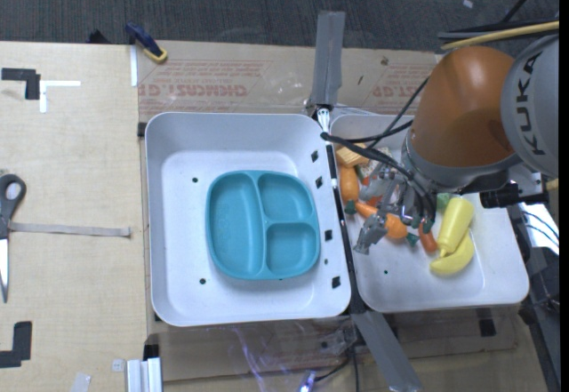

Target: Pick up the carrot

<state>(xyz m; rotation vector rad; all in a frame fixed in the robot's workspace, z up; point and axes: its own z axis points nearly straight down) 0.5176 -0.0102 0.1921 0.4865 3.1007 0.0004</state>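
Carrot (348, 183): orange, lying in the right bin (498, 288) close against its left wall, just beside the divide from the left bin (169, 204). More orange pieces (396, 226) sit a little lower, under the end effector (388, 211), so you should confirm which one is the target before committing. The end effector hangs low over that cluster; whether it is open or closed I cannot tell, since wrist and cabling mask it. For a clean pick, you likely want to come down along the carrot's long axis, clear of the bin wall, and close across its narrow width. A yellow banana (452, 239) lies near on the right; keep off it. The teal divided plate (264, 224) sits in the left bin, well apart. The arm's orange band (467, 110) hides the right bin's rear part.
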